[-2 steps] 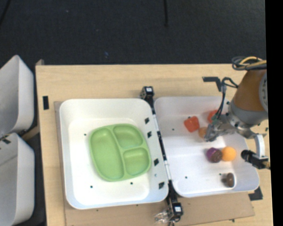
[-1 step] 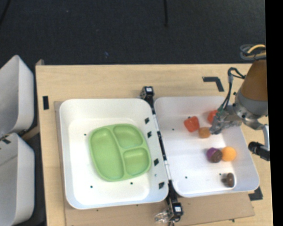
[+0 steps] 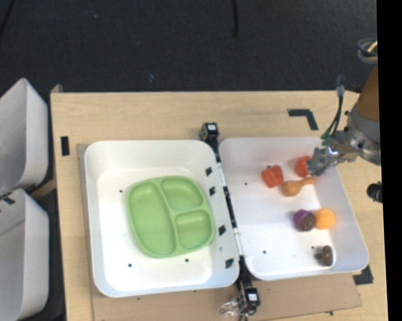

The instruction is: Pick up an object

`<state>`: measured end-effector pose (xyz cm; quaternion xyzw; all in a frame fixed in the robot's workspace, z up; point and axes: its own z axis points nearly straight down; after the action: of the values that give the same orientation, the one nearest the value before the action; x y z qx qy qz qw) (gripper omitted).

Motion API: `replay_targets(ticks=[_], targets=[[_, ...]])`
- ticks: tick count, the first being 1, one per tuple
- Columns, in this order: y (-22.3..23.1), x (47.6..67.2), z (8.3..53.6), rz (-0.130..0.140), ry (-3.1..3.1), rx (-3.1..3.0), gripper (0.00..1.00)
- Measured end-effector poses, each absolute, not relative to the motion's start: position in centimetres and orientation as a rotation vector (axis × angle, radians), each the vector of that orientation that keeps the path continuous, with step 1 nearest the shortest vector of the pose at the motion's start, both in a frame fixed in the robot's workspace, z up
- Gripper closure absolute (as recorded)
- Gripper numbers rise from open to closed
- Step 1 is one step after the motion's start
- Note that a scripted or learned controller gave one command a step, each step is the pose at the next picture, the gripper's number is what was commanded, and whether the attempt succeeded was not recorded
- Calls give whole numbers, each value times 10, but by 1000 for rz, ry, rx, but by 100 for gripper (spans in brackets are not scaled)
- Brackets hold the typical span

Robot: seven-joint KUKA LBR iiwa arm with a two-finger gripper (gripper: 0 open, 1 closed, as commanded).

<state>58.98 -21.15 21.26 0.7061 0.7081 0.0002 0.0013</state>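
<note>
The end effector point(image 3: 321, 157) is hanging low over the right bin point(image 3: 257, 253), near its far right wall; how far it is parted I cannot tell, and nothing is showing in its grip. Just beside it, toward the left, a red piece point(image 3: 302, 165) is lying, with a tan pear-shaped piece point(image 3: 295, 185) slightly nearer the camera, its long axis pointing up toward the tool. A red pepper point(image 3: 272, 176) is sitting farther left.

Even, bright overhead light, soft shadows, slightly blurry and grainy throughout
</note>
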Motion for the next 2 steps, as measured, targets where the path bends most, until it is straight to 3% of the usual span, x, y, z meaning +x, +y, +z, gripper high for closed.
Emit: replay_targets(ticks=[1, 2], targets=[[-213, 590, 239, 1, 2225, 2214, 100], [-164, 591, 250, 1, 2225, 2217, 100]])
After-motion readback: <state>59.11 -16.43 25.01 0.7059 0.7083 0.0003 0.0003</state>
